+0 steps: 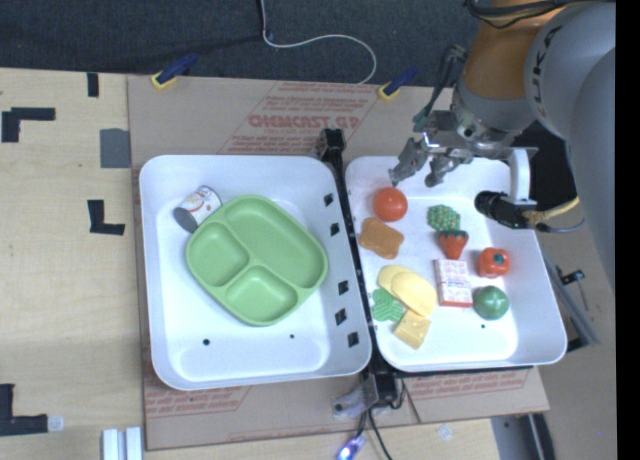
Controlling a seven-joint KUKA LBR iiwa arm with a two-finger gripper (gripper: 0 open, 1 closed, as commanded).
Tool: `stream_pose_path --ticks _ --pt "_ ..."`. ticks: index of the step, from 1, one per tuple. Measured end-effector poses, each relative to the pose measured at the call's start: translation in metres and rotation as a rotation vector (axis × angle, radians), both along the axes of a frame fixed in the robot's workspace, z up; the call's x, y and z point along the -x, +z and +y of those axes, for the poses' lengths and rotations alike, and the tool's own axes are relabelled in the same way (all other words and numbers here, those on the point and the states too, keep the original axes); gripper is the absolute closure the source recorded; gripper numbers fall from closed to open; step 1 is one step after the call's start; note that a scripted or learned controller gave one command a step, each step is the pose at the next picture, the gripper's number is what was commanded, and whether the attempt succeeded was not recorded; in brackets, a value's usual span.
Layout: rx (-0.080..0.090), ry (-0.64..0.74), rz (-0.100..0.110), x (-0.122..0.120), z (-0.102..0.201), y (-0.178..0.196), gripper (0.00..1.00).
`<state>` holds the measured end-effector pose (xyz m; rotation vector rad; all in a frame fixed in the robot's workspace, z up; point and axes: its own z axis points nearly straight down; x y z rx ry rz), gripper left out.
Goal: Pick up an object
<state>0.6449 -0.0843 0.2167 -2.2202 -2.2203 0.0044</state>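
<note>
The right bin (530,333) is crowded with small toy foods, so a neighbour could be nudged or caught. The end effector (422,166) is seen spread open and empty above the far edge, near the tomato (390,204), which may roll away.

The grey arm (585,98) is extended in from the right, with its orange band (510,33) seen just above the wrist. The wrist is angled downward and to the left. The pincer (421,173) is held low at the arm's end, its two dark fingers (405,166) spread apart, with nothing gripped between them.
</note>
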Motion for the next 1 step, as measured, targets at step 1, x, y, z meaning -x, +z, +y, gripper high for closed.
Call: stream_pose_path --ticks 1 --pt "0.001 0.001 -0.002 -0.0039 -0.0042 -0.0024 1.00"
